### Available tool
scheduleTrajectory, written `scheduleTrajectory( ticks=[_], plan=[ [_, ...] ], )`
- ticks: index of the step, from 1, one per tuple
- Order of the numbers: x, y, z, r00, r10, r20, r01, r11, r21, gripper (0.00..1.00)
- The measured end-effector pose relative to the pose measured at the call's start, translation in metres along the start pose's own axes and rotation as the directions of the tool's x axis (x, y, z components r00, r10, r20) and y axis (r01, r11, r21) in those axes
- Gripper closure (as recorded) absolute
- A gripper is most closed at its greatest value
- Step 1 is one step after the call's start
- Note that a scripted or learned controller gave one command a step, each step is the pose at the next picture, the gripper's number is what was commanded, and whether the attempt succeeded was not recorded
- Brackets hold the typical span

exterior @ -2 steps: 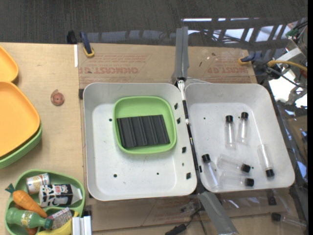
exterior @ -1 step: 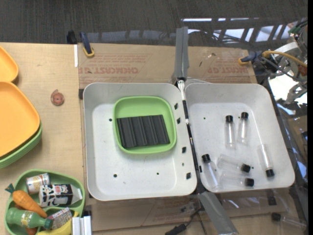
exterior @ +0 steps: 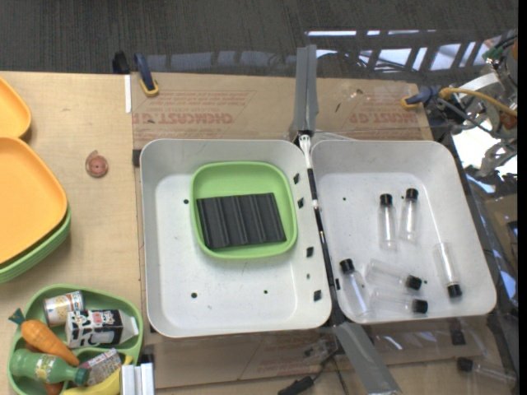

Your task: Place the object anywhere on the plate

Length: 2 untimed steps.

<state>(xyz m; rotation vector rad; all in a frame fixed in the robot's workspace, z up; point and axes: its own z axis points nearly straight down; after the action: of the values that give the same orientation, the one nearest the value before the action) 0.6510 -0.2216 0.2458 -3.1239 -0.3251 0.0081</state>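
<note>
Camera view: green plate (exterior: 243, 179) in left bin (exterior: 165, 286) — vials (exterior: 387, 220), perhaps seven, in right bin (exterior: 461, 188) — pincer's state untellable.

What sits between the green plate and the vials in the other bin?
In the camera view, bare white floor of the left bin, then the two bins' adjoining walls with black clips, then bare floor up to the vials. The green plate bears a dark ribbed pad.

I see a light green square plate (exterior: 244, 179) carrying a dark grey ribbed mat (exterior: 240, 220), set in a white left bin (exterior: 165, 295). The white right bin (exterior: 461, 179) has clear vials (exterior: 386, 219) with black caps. Orange plates (exterior: 25, 196) sit on pale wood.
</note>
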Motion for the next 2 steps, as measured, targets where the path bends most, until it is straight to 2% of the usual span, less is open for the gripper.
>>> scheduleTrajectory(
  ticks=[1,2],
  plan=[
    [-0.0009,0.0001,-0.0121,1.0,0.002,-0.002,-0.002,1.0,-0.001,0.0],
    [0.0011,-0.0002,-0.0042,1.0,0.001,0.0,-0.001,1.0,0.0,0.0]
  ],
)
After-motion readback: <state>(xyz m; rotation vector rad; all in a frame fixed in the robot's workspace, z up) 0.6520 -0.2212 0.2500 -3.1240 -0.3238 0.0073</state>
